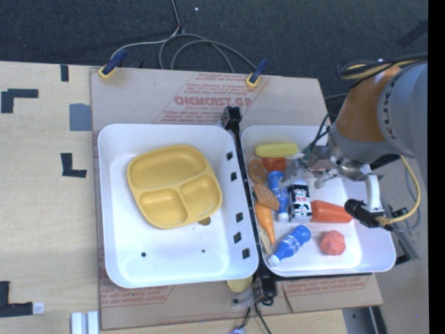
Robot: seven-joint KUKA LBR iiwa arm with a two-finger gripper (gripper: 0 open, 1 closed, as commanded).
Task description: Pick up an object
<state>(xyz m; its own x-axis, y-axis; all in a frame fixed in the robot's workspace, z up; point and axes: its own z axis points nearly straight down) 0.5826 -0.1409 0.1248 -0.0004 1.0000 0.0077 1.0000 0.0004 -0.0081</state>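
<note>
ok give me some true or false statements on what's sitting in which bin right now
1. The yellow divided plate lies in the left bin. True.
2. The blue bottle lies in the left bin. False: it lies in the right bin, near the front edge.
3. The pink ball sits on the yellow divided plate. False: it rests on the right bin's floor, in front of the orange carrot.
4. The yellow banana-like piece lies near the right bin's far edge. True.
5. The arm reaches over the right bin. True.
</note>
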